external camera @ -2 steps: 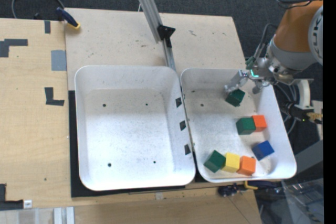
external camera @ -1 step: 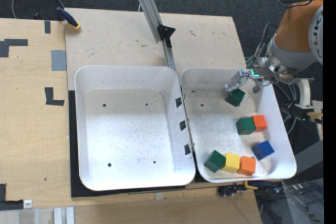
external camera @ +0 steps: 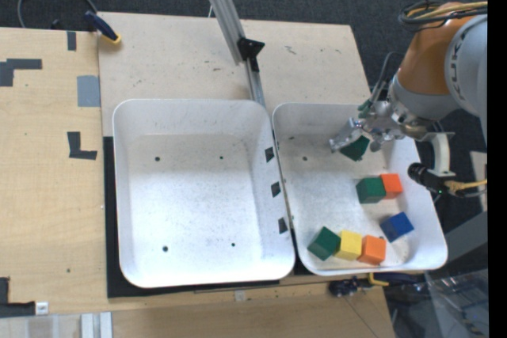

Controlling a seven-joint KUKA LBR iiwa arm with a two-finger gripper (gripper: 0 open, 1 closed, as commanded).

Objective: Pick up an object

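Green block (external camera: 354, 148) sits pinched in the pincer (external camera: 352, 142), mid-right of frame, raised over the upper part of the right bin (external camera: 305, 170). Lower in that bin: green cube (external camera: 370, 190) touching an orange cube (external camera: 391, 185), blue cube (external camera: 396, 226) just below, then a row along the bottom wall — green (external camera: 323, 243), yellow (external camera: 349, 244), orange (external camera: 373, 249). Left bin (external camera: 190, 190) sits beside it on the tabletop (external camera: 158, 51).

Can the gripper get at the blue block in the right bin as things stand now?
Probably yes. The blue block lies apart from its neighbours, open from above, and the gripper is over the same right bin.
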